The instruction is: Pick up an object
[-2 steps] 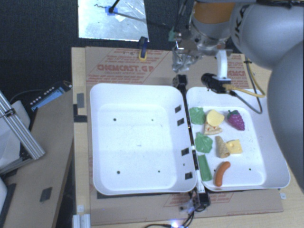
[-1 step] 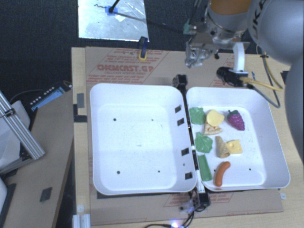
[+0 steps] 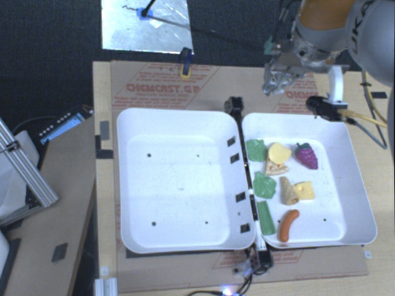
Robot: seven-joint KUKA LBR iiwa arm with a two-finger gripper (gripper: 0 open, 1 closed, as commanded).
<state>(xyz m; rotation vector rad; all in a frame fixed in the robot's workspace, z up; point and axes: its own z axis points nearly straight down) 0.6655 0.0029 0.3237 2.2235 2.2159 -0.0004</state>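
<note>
My gripper (image 3: 276, 85) hangs above the back edge of the right bin (image 3: 352, 165), well clear of the toy food and with nothing between its fingers. In that bin lie a purple grape bunch (image 3: 307, 155), a yellow round piece (image 3: 279, 153), a green leafy piece (image 3: 256, 149), another green leaf (image 3: 265, 185), a yellow cheese wedge (image 3: 303, 191), a tan bread piece (image 3: 288, 191), an orange sausage (image 3: 288, 225) and a green bean pod (image 3: 266, 217).
The left bin (image 3: 179, 177) stands beside the right one, joined by a black hinge strip (image 3: 244, 165). Both rest on a cardboard sheet (image 3: 160, 85). A foil sheet (image 3: 146, 17) lies at the back left. White and yellow cables (image 3: 355, 113) run at the right.
</note>
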